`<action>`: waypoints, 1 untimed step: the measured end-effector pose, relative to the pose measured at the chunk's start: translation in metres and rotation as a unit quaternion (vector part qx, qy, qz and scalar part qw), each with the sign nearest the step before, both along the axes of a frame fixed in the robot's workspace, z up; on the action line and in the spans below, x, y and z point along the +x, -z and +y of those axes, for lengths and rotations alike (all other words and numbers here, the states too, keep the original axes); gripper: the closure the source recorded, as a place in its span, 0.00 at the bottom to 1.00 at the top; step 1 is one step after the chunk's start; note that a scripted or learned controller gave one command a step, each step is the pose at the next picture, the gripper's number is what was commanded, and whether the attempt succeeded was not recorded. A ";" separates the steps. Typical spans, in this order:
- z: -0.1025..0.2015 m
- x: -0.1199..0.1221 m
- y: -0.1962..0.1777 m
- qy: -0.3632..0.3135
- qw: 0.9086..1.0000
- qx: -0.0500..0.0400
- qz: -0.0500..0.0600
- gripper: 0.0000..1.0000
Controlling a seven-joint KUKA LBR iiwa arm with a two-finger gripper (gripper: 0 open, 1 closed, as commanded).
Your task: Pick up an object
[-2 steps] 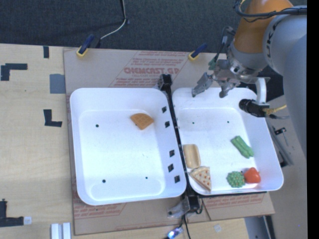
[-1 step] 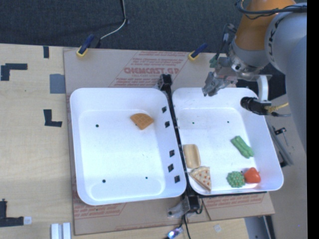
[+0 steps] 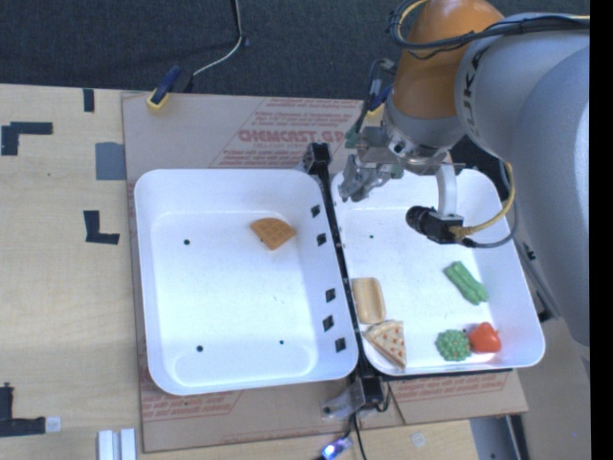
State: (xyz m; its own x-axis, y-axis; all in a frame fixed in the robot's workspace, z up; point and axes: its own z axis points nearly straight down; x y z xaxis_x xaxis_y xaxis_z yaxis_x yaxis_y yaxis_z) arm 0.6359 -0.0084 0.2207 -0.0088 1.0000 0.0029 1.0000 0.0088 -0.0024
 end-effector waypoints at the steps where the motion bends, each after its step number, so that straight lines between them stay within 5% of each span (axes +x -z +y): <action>1: 0.077 -0.058 0.039 0.000 1.000 0.000 0.003 1.00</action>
